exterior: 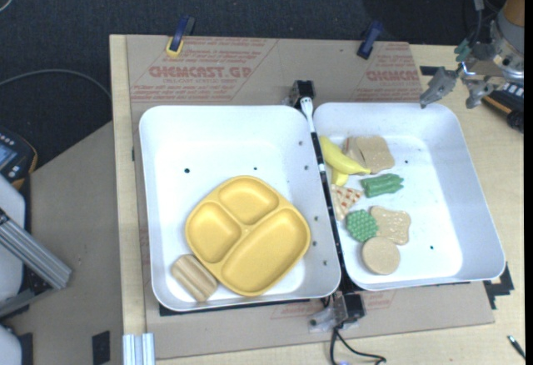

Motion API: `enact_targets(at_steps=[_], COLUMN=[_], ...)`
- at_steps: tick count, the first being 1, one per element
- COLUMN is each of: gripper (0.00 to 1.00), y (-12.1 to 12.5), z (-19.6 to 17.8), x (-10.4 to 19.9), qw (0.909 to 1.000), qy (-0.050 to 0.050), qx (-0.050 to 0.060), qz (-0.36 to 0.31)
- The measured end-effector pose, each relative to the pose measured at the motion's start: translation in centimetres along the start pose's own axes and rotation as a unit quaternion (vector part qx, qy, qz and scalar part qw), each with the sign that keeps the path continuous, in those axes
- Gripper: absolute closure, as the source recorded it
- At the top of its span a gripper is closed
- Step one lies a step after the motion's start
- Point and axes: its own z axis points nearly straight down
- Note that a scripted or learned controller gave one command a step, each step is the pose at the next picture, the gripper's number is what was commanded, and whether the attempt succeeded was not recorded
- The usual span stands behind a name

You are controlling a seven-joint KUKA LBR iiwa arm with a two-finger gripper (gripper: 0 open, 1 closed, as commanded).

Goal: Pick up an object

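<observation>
Along the left side of the right bin, a cluster of toy food pieces is lying packed together: a yellow banana is sitting against the dividing wall, overlapping a tan bread slice, with a green pickle-like piece, a waffle-patterned wedge, a green round piece, a tan cracker-shaped piece and a round tan cookie lying below it. That crowding is posing the main risk: fingers coming down could be landing on two pieces at once or be jamming against the bin wall, and the flat pieces are offering little to pinch. The gripper is hovering well apart from the cluster, above the bin's far right corner, with its fingers spread open and nothing between them. Across in the left bin, a yellow divided plate is resting beside a small wooden block.
</observation>
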Motion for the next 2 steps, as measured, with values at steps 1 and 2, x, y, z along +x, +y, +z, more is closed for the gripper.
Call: enact_targets(at_steps=[1, 2], gripper=[0.00, 0.00], y=[0.2, -4.4], z=[4.9, 11.6], x=[7.6, 11.9], qw=[1.0000, 1.0000], qy=[0.002, 0.001], qx=[0.003, 0.000], qz=[-0.003, 0.000])
